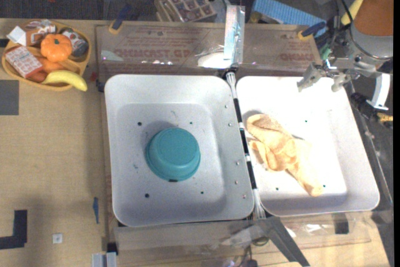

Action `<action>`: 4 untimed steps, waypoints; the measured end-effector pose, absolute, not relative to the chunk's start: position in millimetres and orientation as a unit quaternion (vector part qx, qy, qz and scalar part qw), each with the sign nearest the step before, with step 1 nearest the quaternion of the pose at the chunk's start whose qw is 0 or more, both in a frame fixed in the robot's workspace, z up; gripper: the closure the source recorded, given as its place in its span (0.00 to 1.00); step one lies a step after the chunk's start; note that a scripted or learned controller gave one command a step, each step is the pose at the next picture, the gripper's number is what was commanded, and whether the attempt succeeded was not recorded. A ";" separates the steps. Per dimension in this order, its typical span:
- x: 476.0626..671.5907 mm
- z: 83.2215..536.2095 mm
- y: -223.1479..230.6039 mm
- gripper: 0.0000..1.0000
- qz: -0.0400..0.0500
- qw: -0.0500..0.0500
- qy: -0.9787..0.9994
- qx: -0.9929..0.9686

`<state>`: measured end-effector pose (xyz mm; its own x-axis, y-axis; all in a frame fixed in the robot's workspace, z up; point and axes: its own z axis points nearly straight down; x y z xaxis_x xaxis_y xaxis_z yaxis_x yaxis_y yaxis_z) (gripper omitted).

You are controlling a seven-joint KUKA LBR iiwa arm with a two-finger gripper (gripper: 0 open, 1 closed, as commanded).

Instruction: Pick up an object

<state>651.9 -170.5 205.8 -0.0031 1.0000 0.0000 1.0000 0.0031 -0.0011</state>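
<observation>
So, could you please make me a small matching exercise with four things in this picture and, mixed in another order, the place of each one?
Things:
1. teal bowl
2. yellow cloth
3. banana
4. gripper

Places:
A. above the far edge of the right bin
B. in the basket at the bench's far left
C. upside down in the left bin
D. crumpled in the right bin, near the divider

Pairs: 1-C, 2-D, 3-B, 4-A

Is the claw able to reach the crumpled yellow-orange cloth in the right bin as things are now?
Probably yes. The claw hangs above the far right edge of the right white bin, and the crumpled yellow-orange cloth lies uncovered with nothing lying between them.
</observation>
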 end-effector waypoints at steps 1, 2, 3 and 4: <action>582.5 121.6 -119.2 0.00 0.000 0.001 -0.737 -0.676; 592.8 93.0 -164.9 0.00 -0.004 -0.006 -0.866 -0.500; 668.5 129.5 -116.9 0.00 -0.001 -0.002 -0.875 -0.484; 606.2 115.6 -120.3 0.00 0.000 0.000 -0.860 -0.511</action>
<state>606.2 -120.3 115.6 -0.4787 0.8780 -0.0003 0.8780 0.4787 0.0005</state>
